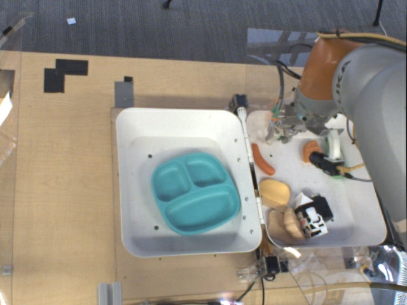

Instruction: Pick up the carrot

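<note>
The carrot (262, 159) is a slim orange-red piece lying at a slant in the right bin (356, 230), close to its left wall. My gripper (278, 133) hangs over the far left corner of that bin, just beyond and slightly right of the carrot's upper end. Nothing shows in its grasp. The carrot lies free on the bin floor.
A teal divided plate (195, 193) sits in the left bin (137, 145). In the right bin, a yellow rounded item (275, 192) and a tan item (285, 224) lie near the carrot. A black-and-white cube (313, 215) and an orange piece (310, 149) are also there.
</note>
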